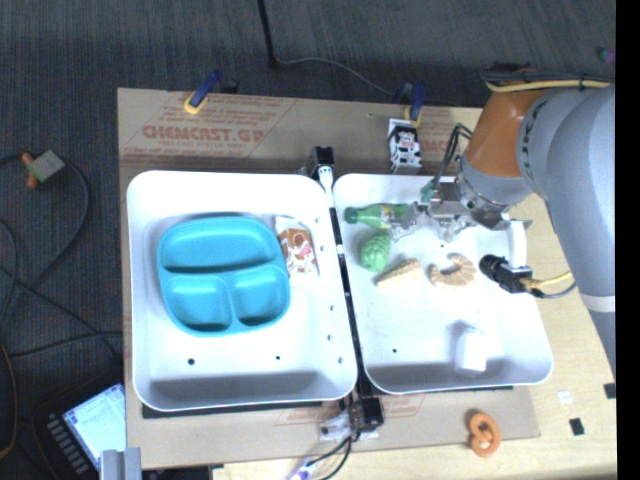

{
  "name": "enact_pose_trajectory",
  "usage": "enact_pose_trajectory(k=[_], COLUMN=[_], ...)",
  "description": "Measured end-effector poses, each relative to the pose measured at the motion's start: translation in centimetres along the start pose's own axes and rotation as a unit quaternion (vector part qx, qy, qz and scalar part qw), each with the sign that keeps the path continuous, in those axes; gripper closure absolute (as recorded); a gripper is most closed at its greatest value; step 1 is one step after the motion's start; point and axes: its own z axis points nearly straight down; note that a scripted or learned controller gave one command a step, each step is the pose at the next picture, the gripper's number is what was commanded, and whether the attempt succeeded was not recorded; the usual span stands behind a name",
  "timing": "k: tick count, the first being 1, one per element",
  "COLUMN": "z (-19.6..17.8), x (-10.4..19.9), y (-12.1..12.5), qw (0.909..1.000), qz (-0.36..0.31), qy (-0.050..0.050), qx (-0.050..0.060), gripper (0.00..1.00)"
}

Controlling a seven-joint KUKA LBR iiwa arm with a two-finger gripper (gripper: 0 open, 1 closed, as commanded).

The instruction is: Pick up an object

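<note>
Green bottle (pixel 378 213) lying on its side near the far wall of the right bin (pixel 420 353), close to the edge shared with the left bin (pixel 142 268). End effector (pixel 440 211) just right of the bottle; opening not possible to tell. Just below the bottle: crumpled green ball (pixel 374 251), tan cone (pixel 400 271), pretzel-shaped ring (pixel 452 271). Farther below and right, white cylinder (pixel 468 346) with free floor around. Well left of the bottle, blue divided tray (pixel 220 271). Up and left of the bottle, red print "CHEMCAST GP" on the tabletop board (pixel 300 118).
</note>
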Motion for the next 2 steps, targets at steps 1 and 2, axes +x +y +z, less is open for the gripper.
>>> enact_pose_trajectory(k=[1,2], z=[-0.99,-0.97], x=[0.00,0.00], y=[0.03,0.02], qw=[1.0000,1.0000], qz=[0.000,0.000], qy=[0.000,0.000], qx=[0.000,0.000], gripper=[1.00,0.00])
